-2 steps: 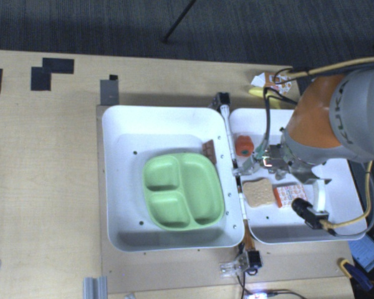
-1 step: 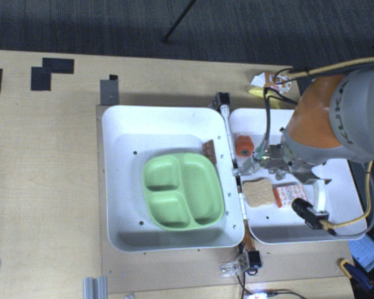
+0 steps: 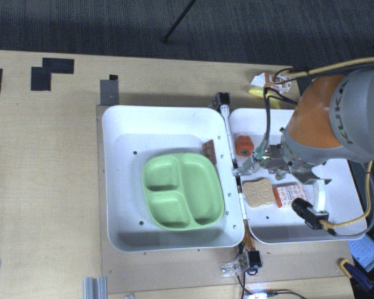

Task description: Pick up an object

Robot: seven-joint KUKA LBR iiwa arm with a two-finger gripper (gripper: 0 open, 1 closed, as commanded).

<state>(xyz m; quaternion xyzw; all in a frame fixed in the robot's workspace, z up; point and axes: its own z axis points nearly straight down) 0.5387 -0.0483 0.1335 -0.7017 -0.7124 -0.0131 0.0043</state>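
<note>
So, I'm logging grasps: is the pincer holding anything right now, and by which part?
It cannot be told. The pincer is low in the right bin, beside the orange object and above the sponge; nothing is visibly gripped.

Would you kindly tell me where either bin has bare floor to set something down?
In the left white bin, a bare strip lies left of the green divided plastic tray. The right white bin is crowded: orange object, tan sponge, red-and-white packet, grey arm.
</note>
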